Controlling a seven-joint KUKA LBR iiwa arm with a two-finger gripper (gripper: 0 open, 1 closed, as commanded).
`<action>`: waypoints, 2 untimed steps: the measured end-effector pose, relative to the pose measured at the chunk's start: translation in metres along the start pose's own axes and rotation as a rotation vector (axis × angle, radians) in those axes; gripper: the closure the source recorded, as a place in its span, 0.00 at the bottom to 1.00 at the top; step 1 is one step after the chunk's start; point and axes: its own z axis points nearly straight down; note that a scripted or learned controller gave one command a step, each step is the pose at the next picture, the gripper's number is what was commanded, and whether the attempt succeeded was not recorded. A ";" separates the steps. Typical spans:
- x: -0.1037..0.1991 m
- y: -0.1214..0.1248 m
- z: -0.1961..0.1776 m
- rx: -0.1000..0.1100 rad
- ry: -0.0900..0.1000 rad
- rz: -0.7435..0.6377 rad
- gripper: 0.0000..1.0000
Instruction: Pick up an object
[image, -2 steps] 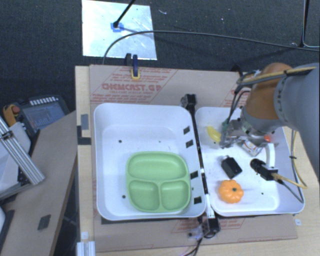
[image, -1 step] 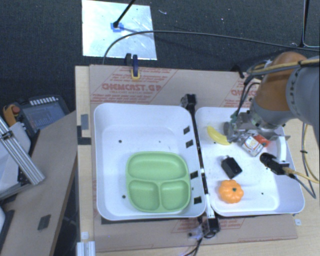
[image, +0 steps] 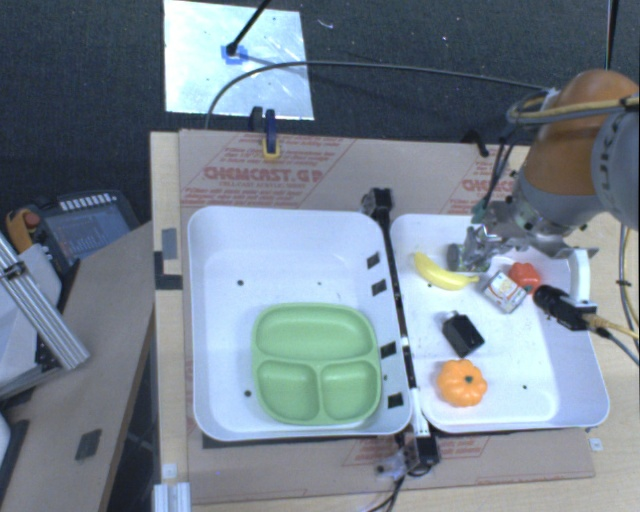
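Note:
The right bin (image: 575, 400) holds a yellow banana (image: 443, 272) near its back left. A small black block (image: 462, 333) lies in the middle of it and an orange pumpkin (image: 460, 384) toward the front. A red piece (image: 524, 274) and a small silver-and-white packet (image: 504, 290) lie close together at the back right. My gripper (image: 468, 252) hangs low over the back of this bin, just above and right of the banana's right end. Nothing shows between its tips.
A green divided plate (image: 315, 362) lies in the left bin (image: 230, 260). A black divider rail (image: 392, 300) runs between the two bins. The arm's grey and orange body (image: 575, 150) looms over the right bin's back corner.

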 end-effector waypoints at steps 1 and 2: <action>0.003 0.003 -0.044 0.001 0.000 0.000 1.00; 0.003 0.005 -0.079 0.002 0.000 -0.001 1.00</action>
